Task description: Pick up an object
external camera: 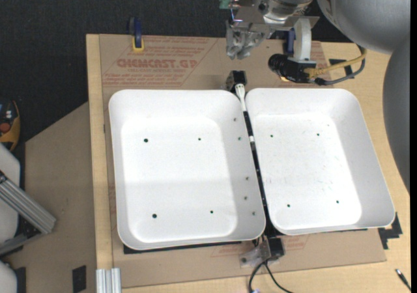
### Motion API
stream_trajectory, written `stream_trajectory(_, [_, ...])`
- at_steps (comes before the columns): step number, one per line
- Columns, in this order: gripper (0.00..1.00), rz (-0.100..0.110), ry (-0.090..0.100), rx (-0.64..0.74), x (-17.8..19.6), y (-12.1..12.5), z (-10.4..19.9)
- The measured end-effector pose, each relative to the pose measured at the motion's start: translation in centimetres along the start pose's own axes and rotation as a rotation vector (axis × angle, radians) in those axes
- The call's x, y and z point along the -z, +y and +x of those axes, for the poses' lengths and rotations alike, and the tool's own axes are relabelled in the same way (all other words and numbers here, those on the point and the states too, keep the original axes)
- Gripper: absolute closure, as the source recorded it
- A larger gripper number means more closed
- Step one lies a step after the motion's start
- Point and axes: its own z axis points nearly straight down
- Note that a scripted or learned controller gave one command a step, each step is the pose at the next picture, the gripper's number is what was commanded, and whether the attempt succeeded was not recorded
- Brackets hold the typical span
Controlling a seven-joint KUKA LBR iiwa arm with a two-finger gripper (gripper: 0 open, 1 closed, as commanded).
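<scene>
My gripper [240, 47] hangs beyond the far edge of the bins, over the brown cardboard sheet [176, 57] and just behind the seam between them. Its grey tip points down at the board, and I see nothing held in it. The left white bin [120, 155] and the right white bin [371, 168] lie side by side below it. On their floors I see only small dark dots.
A black clip [237, 81] sits at the far end of the seam between the bins, directly under the gripper. A blue and yellow clamp [136, 33] holds the cardboard's far left corner. An aluminium rail [26, 204] lies off the bench at the left.
</scene>
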Motion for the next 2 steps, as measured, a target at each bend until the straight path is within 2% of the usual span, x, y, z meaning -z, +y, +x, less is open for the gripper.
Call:
stream_trajectory(1, [1.00,0.021,-0.003,-0.007,-6.4,0.2,1.4])
stream_trajectory(2, [1.00,0.008,-0.004,-0.013,-1.5,0.3,-5.0])
